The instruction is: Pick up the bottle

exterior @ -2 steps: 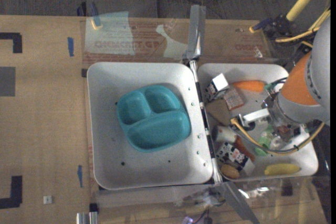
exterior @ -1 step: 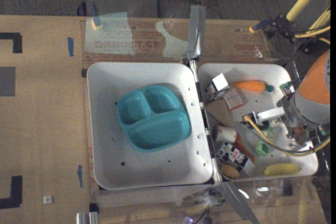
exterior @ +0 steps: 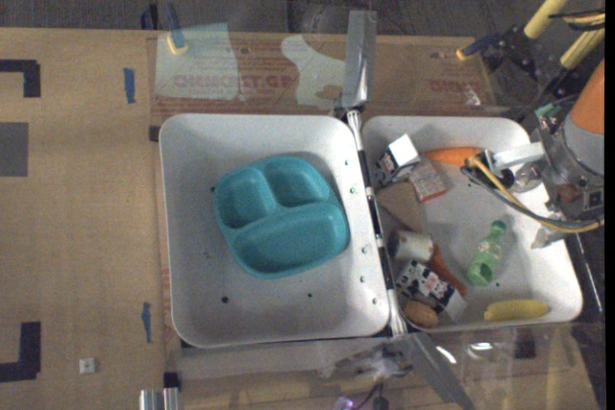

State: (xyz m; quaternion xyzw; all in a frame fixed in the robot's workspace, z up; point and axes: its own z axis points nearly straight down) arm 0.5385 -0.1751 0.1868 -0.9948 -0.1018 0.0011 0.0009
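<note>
Bottle [exterior: 487, 253], green and translucent with a green cap, lies tilted in the lower right part of the right-hand bin [exterior: 567, 288], cap end toward the bottom of the frame; a yellow banana [exterior: 516, 310] lies just below it near the bin's lower right corner, apart from it; to its left, in the same bin, sit a white cylinder [exterior: 411, 245], an orange carrot-like piece [exterior: 447, 270], a black-and-white patterned box [exterior: 426, 284] and a small brown round thing [exterior: 419, 313]; higher in that bin are a small white cube [exterior: 403, 151], a reddish packet [exterior: 428, 180] and an orange object [exterior: 456, 155] near the upper wall; the left-hand bin [exterior: 192, 235] holds a teal divided plate [exterior: 281, 214] lying flat; both bins rest on the brown bench [exterior: 77, 206]; the arm [exterior: 586, 139] reaches in at the right edge of the frame, above the right bin's upper right part and well apart from the bottle; its gripper [exterior: 538, 170] is near the bin's right wall, and whether it is wide or narrow cannot be told from this view; yellow cables loop beside it.
</note>
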